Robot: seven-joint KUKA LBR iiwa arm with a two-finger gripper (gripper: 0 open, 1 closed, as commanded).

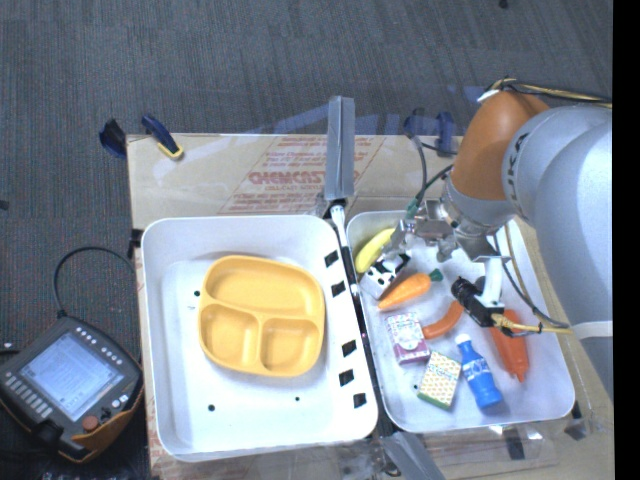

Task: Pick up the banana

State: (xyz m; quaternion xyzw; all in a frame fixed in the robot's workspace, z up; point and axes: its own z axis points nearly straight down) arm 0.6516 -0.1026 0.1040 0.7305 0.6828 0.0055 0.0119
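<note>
The arm (560,198), grey with a smooth orange band, enters from the right and reaches over the right bin (555,393). The left bin (170,408) is a shallow white tray with rounded corners; it holds a yellow plastic plate (262,314) with three compartments. The right bin has the same form and holds the small items.

The claw (418,230) hangs over the upper left part of the right bin. Whether the claw is spread or pressed together cannot be told.

The banana (375,249) is yellow, curved and smooth. It lies at the upper left corner of the right bin, just left of the claw and slightly below it, near the bin divider.

Just below the banana lies a tapered orange carrot (405,290). Further down stand a blue bottle (479,373) and a pink carton (407,337).
</note>
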